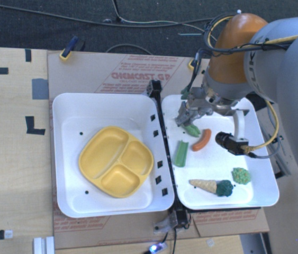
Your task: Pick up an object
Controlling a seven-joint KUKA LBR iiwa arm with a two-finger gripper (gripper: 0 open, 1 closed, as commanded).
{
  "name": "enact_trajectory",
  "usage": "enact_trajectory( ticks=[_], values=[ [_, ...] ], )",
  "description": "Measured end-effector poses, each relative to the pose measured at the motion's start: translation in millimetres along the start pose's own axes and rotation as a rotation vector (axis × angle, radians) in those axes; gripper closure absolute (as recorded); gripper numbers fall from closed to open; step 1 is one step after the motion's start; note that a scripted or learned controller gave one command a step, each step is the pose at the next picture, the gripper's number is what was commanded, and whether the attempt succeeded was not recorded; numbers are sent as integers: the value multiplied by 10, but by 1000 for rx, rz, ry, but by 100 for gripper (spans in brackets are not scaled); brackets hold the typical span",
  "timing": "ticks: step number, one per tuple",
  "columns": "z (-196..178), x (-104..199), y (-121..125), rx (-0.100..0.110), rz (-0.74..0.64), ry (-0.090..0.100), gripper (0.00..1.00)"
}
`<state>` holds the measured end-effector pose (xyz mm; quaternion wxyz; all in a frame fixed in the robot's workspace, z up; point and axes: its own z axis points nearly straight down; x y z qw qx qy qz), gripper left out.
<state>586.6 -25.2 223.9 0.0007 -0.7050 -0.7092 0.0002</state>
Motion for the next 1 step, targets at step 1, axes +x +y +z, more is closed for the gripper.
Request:
enact_trajectory(
  ticks=[1],
  values=[
    [52,501,153,0,1,-1,100]
  ],
)
